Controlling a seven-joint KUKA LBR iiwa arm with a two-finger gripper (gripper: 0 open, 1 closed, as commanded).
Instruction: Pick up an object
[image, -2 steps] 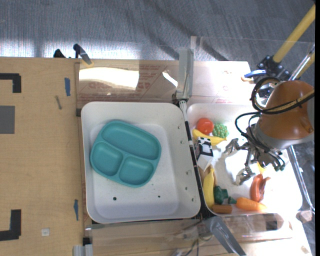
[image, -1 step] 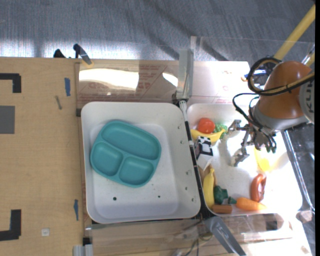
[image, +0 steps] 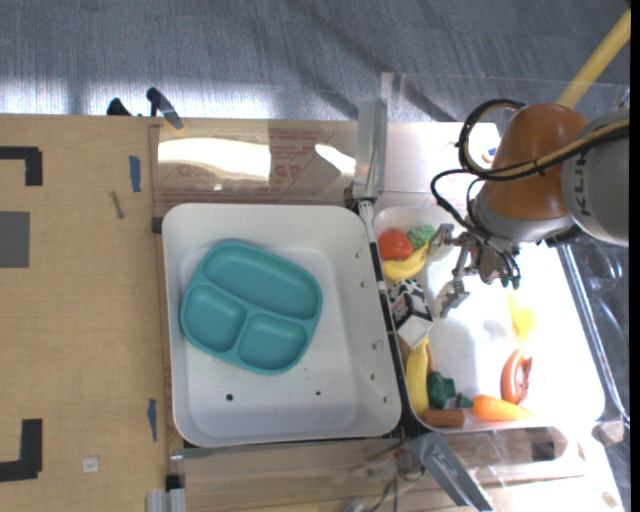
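Observation:
My gripper (image: 476, 282) hangs over the upper middle of the right bin (image: 560, 300), below the orange wrist band. Its fingers stand open with nothing between them. To its left lie a red tomato (image: 394, 243), a yellow banana (image: 404, 266) and a green leafy piece (image: 421, 237). A black-and-white item (image: 408, 301) sits just left of the lower fingertip. A small yellow piece (image: 520, 320) lies to the gripper's lower right.
The left bin (image: 200, 400) holds a teal divided plate (image: 250, 306). Along the right bin's near edge lie a second banana (image: 417, 375), a green piece (image: 440, 385), a brown sausage (image: 446, 418), an orange carrot (image: 497, 407) and a red piece (image: 515, 375).

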